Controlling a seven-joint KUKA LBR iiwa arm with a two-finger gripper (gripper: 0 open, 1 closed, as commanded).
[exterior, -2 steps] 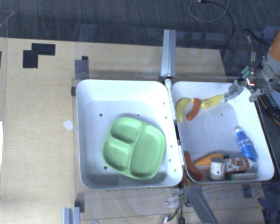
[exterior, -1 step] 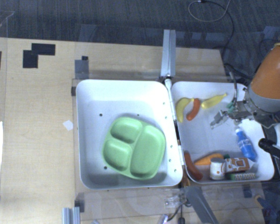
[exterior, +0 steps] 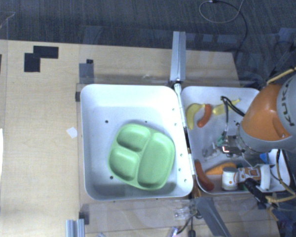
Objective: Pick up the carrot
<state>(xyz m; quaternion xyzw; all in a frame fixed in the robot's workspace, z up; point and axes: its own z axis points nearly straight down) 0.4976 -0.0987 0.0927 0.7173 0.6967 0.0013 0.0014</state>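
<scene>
The gripper (exterior: 226, 147) is hanging over the right bin (exterior: 251, 94), can't tell its grip, with the carrot (exterior: 216, 170) lying near the front edge.

Green divided plate (exterior: 142, 156) (three compartments) lies in left bin (exterior: 96, 132).

Arm (exterior: 274, 115) bent low, gripper (exterior: 226, 147) down.

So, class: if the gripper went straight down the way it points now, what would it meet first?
Probably the carrot, lying just below the gripper near the right bin's front edge. Depth is hard to judge from above, so it could land on the bin floor beside it.
</scene>
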